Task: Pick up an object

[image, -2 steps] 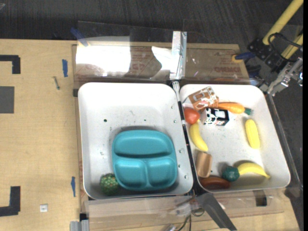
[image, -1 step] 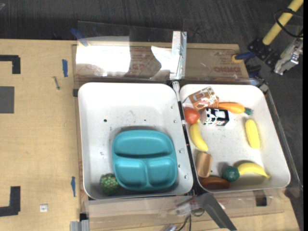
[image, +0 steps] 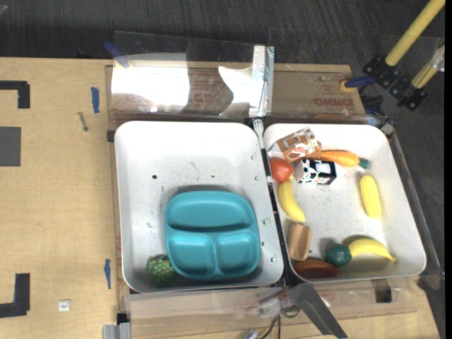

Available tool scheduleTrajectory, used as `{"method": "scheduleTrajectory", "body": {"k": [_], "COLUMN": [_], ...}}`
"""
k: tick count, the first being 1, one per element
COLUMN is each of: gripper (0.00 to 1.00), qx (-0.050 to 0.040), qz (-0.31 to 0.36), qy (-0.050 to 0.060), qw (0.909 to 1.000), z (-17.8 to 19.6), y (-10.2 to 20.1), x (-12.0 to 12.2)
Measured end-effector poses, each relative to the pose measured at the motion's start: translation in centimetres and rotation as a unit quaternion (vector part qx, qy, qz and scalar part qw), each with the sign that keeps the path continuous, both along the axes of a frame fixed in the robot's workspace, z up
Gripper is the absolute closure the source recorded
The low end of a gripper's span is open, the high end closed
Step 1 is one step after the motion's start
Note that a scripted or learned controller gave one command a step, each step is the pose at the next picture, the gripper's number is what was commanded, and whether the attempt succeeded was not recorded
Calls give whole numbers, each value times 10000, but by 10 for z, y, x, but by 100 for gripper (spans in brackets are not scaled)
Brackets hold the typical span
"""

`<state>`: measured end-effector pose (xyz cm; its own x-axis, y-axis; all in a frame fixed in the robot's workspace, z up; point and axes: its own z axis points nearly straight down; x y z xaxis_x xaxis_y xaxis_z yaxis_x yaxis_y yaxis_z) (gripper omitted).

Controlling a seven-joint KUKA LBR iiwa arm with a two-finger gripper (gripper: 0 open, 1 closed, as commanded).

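Observation:
The left white bin [image: 141,161] holds a teal divided plate [image: 212,235] and a green bumpy fruit [image: 160,268] at its front left corner. In the right white bin [image: 402,189] lie three yellow bananas [image: 288,200] [image: 370,195] [image: 371,249]. An orange carrot [image: 339,158], a red tomato [image: 281,170], a black-and-white item [image: 316,170] and a brown-and-white packet [image: 296,145] sit at the back of it. Near its front are a tan cylinder [image: 299,241], a dark green ball [image: 338,254] and a brown sausage-like piece [image: 314,266].
Clear plastic panels [image: 183,83] and a metal post [image: 260,83] stand behind the bins. A yellow pole on a black clamp [image: 406,41] is at the top right. Brown bench top [image: 49,189] stretches to the left. A grey bracket [image: 318,316] juts at the front.

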<state>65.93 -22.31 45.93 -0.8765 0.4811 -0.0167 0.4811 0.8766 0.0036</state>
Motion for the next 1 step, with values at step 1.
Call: {"method": "scheduleTrajectory", "body": {"k": [1], "gripper": [100], "qx": [19], "qz": [1058], "qy": [84], "qw": [9944], "z": [-135], "y": [0], "x": [-50]}}
